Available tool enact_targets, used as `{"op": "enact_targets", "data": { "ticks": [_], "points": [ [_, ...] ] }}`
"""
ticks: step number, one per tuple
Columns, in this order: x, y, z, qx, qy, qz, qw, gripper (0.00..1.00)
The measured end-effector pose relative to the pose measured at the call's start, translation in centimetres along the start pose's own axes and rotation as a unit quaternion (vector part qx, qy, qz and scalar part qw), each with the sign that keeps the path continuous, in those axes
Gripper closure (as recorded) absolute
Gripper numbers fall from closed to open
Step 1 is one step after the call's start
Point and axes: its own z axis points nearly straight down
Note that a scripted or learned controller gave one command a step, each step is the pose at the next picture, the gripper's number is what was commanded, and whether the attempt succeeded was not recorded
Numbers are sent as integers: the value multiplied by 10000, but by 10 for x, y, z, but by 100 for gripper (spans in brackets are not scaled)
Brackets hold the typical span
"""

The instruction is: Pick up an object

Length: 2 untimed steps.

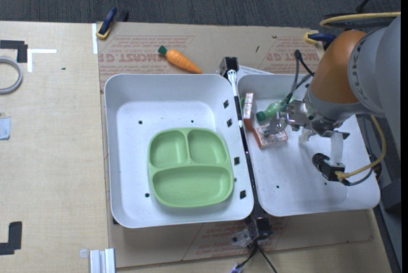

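Note:
My gripper (282, 120) hangs low in the right bin (299, 192), at its upper left part, right over a small cluster of objects. The cluster holds a green and clear bottle-like item (266, 111), a clear packet with red edging (269, 137) and a small red and white box (247, 102) by the bin's left wall. The gripper's tip overlaps the green item and the packet, and its body hides where they touch. The grey arm with its orange band (338, 71) comes in from the right.
The left bin (127, 106) holds a green divided plate (190, 167). A toy carrot (180, 59) lies on the cardboard behind the bins. A blue clip (108, 22) sits at the cardboard's far left corner. Black cable loops (328, 166) hang over the right bin.

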Motion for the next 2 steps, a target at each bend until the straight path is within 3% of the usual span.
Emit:
{"op": "enact_targets", "data": {
  "ticks": [1,2],
  "points": [
    [-1,1,-11,-25,-8,11,10000,100],
    [-1,1,-11,-24,-8,10,10000,0]
  ]
}}
